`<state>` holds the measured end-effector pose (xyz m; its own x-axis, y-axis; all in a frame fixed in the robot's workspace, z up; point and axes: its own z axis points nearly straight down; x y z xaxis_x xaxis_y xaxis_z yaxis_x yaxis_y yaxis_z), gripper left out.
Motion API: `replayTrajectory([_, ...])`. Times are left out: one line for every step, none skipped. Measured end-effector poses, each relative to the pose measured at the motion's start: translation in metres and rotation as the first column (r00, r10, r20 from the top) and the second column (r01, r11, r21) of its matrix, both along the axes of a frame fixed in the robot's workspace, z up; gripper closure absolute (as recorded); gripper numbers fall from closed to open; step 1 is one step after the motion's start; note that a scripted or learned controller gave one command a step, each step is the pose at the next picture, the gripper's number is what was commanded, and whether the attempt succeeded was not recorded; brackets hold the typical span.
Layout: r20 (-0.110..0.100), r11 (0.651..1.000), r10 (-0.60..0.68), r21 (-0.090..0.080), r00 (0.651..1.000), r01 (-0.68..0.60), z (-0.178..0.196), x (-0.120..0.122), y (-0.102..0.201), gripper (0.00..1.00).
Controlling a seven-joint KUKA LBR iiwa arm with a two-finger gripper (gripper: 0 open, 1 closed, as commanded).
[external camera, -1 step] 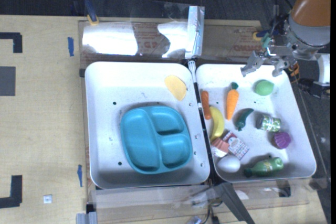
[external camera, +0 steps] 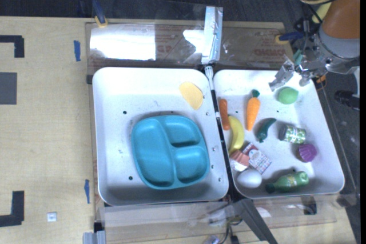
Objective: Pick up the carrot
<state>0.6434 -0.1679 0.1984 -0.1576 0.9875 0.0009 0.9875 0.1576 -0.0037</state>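
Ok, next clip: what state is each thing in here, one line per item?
carrot: lying loose in the right bin, untouched
gripper: above the right bin's far edge, holding nothing visible
blue divided plate: flat in the left bin, nothing in it
yellow chip: lying in the left bin
banana: lying by the divider
green bottle: on its side
small can: tipped over
white egg: resting by the near wall
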Motion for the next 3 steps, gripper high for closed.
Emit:
replayTrajectory([0.012, 0.999, 0.046, -0.002, 0.999, -0.046, -0.110, -0.003, 0.042, 0.00])
replayTrajectory([0.016, 0.999, 0.044, -0.003, 0.999, -0.044, -0.099, -0.002, 0.042, 1.00])
replayTrajectory([0.013, 0.993, 0.116, -0.001, 0.993, -0.116, -0.009, 0.014, 0.109, 1.00])
